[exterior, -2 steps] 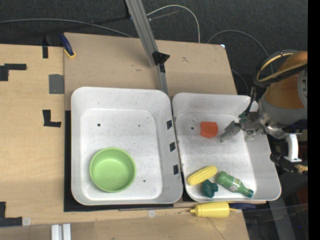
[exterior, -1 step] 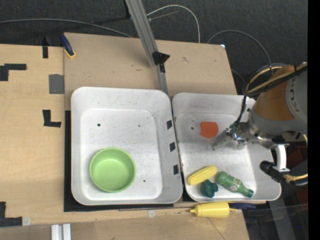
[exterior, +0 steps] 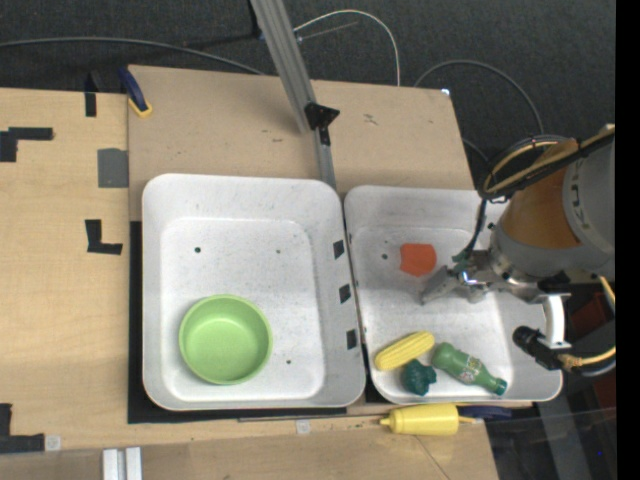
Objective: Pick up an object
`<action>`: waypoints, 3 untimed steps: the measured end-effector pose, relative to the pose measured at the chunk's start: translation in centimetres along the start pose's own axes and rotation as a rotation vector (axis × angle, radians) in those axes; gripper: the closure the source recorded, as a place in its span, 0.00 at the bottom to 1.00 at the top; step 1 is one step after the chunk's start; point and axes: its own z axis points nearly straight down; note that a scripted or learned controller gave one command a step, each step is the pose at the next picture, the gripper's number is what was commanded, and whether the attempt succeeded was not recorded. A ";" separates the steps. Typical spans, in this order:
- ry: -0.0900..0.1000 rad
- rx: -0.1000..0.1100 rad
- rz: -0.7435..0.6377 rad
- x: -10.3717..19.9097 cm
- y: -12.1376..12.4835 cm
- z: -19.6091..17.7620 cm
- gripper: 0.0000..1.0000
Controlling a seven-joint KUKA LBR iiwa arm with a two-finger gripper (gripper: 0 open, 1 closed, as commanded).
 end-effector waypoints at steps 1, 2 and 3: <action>0.001 0.000 -0.001 0.0 0.0 -1.0 1.00; 0.001 -0.003 0.001 0.1 -0.4 -5.3 1.00; -0.001 -0.005 0.001 -0.6 -0.8 -11.3 1.00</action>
